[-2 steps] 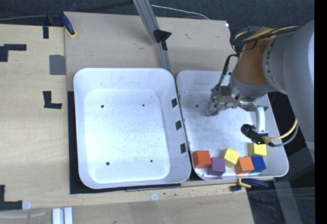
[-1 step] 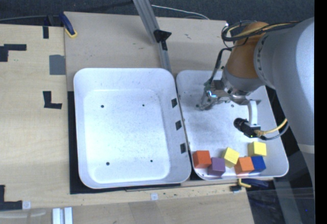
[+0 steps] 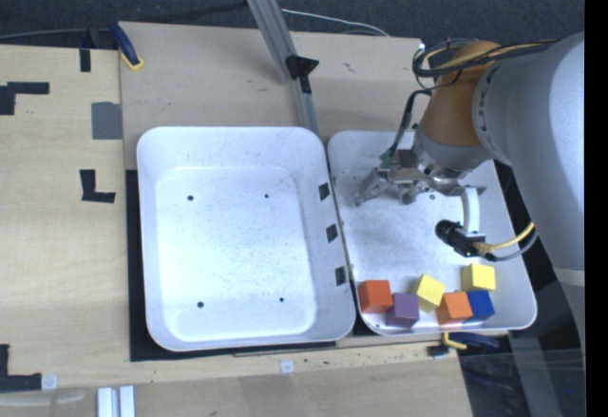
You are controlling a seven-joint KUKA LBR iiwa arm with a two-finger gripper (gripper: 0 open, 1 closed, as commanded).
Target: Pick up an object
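Reaching in from the right, the grey arm with its orange band [image 3: 454, 116] hangs over the upper half of the right-hand shallow white plastic bin [image 3: 366, 235]. Its two-finger gripper [image 3: 391, 189] sits low above the bin floor, pointing toward the divide between the two bins. The metal fingers [image 3: 369, 192] look spread apart with nothing between them, though from this slanted angle the gap is hard to judge for certain. A black cable fitting with a yellow lead [image 3: 456, 236] hangs just below the wrist, above the right part of the same bin.

All the small blocks lie clustered along the near edge of the right bin, well apart from the gripper. From left to right there is an orange cube [image 3: 375, 294], a purple cube [image 3: 405, 309] just beside it, a yellow cube [image 3: 429, 291] tilted on a corner, a second orange cube [image 3: 454, 307], a blue cube [image 3: 480, 305] touching that orange one, and a second yellow cube [image 3: 480, 275] just above the blue one.

The left-hand white bin [image 3: 152, 216] lies beside the right one, sharing the middle rim. A slanted grey metal pole [image 3: 266, 7] crosses the wooden bench [image 3: 190, 73] behind the bins.
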